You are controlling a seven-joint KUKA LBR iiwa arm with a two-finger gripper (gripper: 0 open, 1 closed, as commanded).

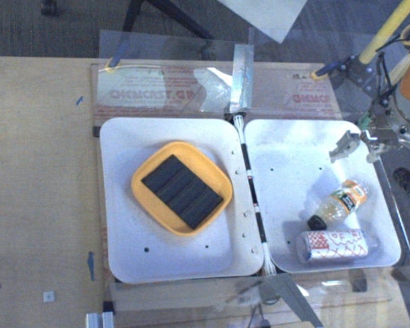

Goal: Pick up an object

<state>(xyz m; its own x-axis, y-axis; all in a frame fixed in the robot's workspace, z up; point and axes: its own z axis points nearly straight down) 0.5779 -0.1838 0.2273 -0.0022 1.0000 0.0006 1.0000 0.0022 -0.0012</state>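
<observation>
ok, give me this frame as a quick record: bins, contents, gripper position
left bin: yellow dish with a dark ribbed pad on it
right bin: bottle lying on its side, dark cap toward the left; can on its side just below it
gripper: over the right bin's upper right corner, above the bottle, holding nothing
task: not yet done

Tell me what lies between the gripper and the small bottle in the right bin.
Nothing lies there. In the camera view, the stretch between the gripper and the small bottle is bare white floor of the right bin. The red-patterned can sits beyond the bottle.
</observation>
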